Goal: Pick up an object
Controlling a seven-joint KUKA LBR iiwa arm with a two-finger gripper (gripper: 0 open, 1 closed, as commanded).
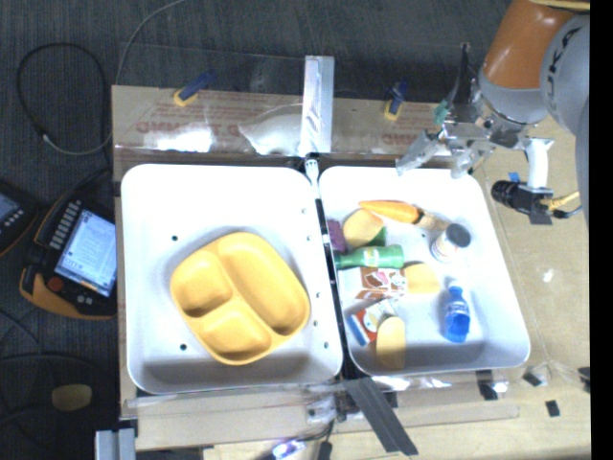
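The right bin (498,257) holds several small objects: an orange carrot-like piece (388,210), a tan round piece (361,226), a green bottle (369,256), a small printed carton (381,281), a blue bottle (456,315), a yellow block (420,278), a tan loaf-like piece (390,337) and a silver can (447,241). My gripper (442,151) hangs above the bin's far rim, at the upper right, with its fingers spread and nothing between them. The grey arm with its orange band (522,36) reaches in from the top right.
The left bin (153,199) holds a yellow divided tray (239,295). A clear divider post (317,103) stands behind the seam between the bins. A handheld pendant (77,252) and cables lie left of the bench. Clamps sit along the back board.
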